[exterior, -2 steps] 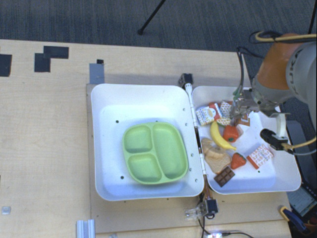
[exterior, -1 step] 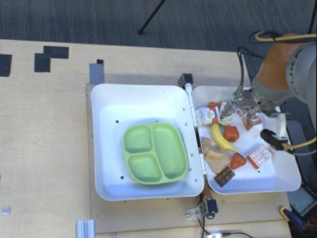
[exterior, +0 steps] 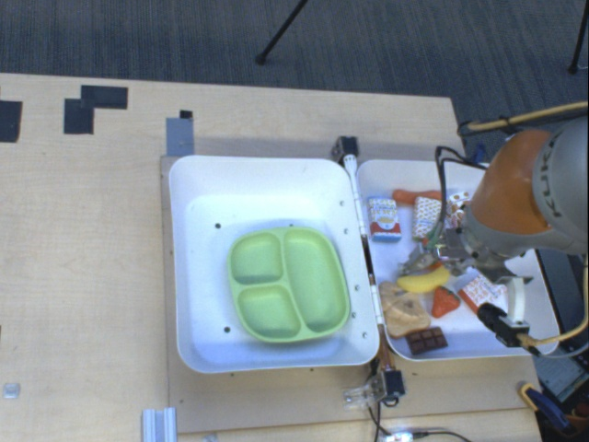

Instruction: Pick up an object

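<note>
My gripper (exterior: 433, 252) is low in the right bin (exterior: 543, 325), hanging from the grey arm with the orange band (exterior: 508, 196). It is right over a yellow banana (exterior: 425, 283), at the banana's upper edge; I cannot tell if it touches. A red strawberry-like piece (exterior: 445, 302) lies just right of the banana. A tan bread piece (exterior: 405, 308) and a brown chocolate bar (exterior: 426, 341) lie in front. A blue-and-red carton (exterior: 384, 218), a dotted packet (exterior: 426, 215) and an orange carrot (exterior: 405, 195) lie at the far side.
The left bin (exterior: 198, 247) holds a green divided plate (exterior: 290, 284). Another red-and-white packet (exterior: 479, 291) lies under the arm at the right. A black clamp (exterior: 346, 146) sits at the far end of the ridge between the bins.
</note>
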Robot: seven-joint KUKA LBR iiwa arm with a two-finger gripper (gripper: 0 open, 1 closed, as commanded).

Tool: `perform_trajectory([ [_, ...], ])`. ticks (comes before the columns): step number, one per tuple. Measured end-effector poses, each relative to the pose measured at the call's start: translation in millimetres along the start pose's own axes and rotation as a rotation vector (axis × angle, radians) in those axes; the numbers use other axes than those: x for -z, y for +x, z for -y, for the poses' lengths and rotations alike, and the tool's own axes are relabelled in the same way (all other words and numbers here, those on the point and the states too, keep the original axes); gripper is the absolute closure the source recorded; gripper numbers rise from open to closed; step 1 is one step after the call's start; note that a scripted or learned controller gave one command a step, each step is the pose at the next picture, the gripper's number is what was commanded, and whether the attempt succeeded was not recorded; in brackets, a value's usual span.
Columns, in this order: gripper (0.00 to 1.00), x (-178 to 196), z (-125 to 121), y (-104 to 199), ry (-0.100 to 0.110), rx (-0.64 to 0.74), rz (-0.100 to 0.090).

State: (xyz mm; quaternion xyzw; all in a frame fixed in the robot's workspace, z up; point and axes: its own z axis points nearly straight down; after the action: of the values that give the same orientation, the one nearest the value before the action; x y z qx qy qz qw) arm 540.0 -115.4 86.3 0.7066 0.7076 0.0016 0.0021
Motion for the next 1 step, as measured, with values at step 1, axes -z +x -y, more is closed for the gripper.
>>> perform_trajectory([
  [1,1.0,11.5,-2.1,0.5,-0.005,0.001,0.0],
])
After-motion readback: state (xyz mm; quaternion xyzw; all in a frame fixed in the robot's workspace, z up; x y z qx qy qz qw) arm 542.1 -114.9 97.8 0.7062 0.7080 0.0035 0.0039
